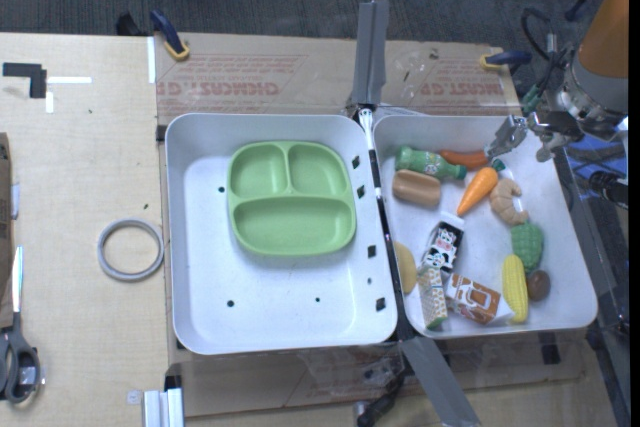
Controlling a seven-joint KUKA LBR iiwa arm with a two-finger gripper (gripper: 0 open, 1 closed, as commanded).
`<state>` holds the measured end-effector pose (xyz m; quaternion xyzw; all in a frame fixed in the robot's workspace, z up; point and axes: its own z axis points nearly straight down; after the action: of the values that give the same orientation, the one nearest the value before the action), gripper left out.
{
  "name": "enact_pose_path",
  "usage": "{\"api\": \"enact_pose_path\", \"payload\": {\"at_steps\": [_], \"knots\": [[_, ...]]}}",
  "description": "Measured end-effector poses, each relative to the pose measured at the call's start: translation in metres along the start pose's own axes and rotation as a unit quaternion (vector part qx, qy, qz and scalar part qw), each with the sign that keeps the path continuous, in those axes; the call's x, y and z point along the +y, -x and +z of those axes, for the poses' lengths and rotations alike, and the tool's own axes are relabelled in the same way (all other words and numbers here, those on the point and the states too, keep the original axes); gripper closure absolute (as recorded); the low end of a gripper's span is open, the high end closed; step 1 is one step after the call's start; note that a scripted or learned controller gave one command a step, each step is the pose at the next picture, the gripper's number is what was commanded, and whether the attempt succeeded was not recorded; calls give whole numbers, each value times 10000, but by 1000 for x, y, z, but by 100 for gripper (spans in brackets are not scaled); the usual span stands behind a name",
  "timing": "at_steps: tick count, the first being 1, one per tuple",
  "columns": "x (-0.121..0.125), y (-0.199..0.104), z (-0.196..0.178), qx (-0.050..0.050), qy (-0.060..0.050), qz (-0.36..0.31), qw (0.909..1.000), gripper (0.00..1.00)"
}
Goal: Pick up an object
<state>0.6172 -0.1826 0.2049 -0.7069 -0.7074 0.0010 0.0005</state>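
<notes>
Landmark: left bin
Green plate: inside it
Tape ring: just left of it
Scissors: far left
Blue clamp: beyond its far-left corner

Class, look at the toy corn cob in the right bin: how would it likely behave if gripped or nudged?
The corn cob looks like a rounded toy, so it would probably roll sideways if nudged. It seems small moulded plastic, likely light and stiff. Its surface may slip between fingers, and the juice carton lying alongside could crowd a grasp.
</notes>
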Motion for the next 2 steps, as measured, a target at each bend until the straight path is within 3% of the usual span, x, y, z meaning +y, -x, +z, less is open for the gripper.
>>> {"api": "enact_pose_path", "payload": {"at_steps": [1,2], "knots": [[43,30,96,11,60,88,9999,0],[-15,-5,112,-5,13,423,9991,0]]}}
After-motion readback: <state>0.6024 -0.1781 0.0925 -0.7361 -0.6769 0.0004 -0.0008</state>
